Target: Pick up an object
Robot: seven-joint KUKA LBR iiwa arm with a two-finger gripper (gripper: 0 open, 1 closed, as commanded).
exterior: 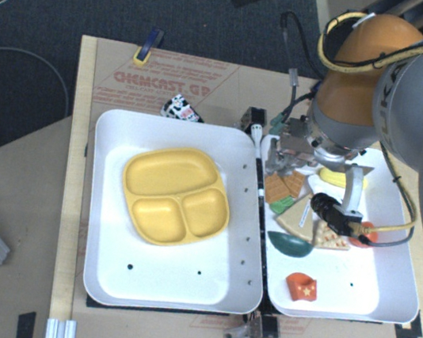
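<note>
Hanging over the eleven o'clock corner of the right bin (373, 283), the gripper (286, 157) sits just above a brown waffle-like piece (280, 189). Whether the gripper is open or closed cannot be told from this angle. The brown piece lies close to the bin's left wall. At its five o'clock lies a pale wedge (298, 215), and at that wedge's six o'clock a dark teal spoon-shaped piece (290, 244). A red toy food item (302, 287) rests apart from the others, toward the bin's seven o'clock. A yellow piece (330, 178) shows at the gripper's three o'clock, partly hidden by the arm. A tan cracker-like piece (333, 240) lies near the bin's middle. The left bin (169, 277) holds a yellow three-compartment plate (175, 196) around its centre. On the bench beyond the left bin, at its twelve o'clock, sits a small black-and-white object (180, 108).
</note>
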